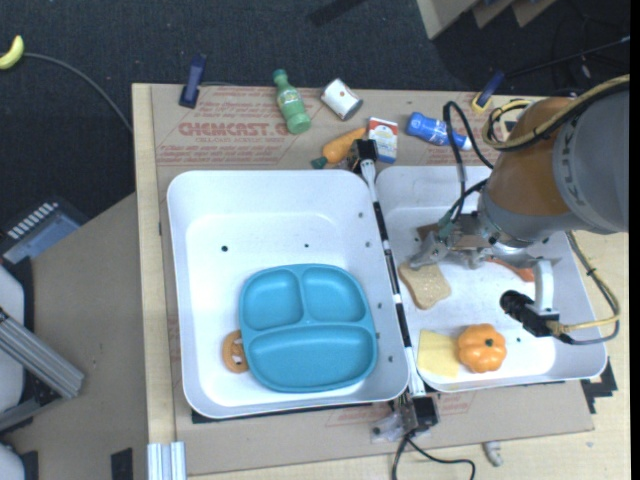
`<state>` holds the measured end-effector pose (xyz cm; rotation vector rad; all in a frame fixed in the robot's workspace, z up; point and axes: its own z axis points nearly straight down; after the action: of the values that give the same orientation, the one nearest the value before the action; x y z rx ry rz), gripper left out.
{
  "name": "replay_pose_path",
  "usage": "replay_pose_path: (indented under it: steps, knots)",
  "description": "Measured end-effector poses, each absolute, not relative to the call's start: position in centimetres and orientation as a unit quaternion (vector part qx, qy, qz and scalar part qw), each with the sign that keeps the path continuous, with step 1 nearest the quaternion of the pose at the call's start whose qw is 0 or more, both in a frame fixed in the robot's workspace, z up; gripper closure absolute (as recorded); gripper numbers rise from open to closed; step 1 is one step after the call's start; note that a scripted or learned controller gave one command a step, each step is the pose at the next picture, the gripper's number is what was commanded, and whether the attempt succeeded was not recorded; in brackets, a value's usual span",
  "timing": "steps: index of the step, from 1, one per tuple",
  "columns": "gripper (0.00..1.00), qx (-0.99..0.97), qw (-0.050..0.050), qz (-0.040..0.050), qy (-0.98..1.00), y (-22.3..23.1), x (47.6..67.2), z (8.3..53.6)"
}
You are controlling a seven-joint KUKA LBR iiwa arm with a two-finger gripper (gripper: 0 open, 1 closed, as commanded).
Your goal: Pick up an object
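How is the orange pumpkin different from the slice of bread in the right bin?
The pumpkin is bright orange and round with ribs; the bread slice is pale tan and lies flat. The pumpkin sits near the bin's front edge, touching a pale yellow wedge; the bread lies farther back, near the divider, close under the claw. Both rest in the right bin.

Bench board (230,128): I read red print "CHEMCAST" along the brown sheet behind the left bin, with smaller lines above and below it, too fine for me to make out.
Other items: I find nothing legible.
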<state>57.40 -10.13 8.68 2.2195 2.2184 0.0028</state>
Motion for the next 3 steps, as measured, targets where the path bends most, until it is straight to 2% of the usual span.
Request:
replay_pose_path:
  steps: [1,2,3]
  knots:
    - [0.0,0.707,0.003,0.0019,0.707,-9.9,61.2,8.7]
    - [0.0,0.707,0.002,0.0018,0.707,-10.9,62.8,8.7]
    - [0.0,0.707,0.002,0.0015,0.708,-12.2,66.5,8.7]
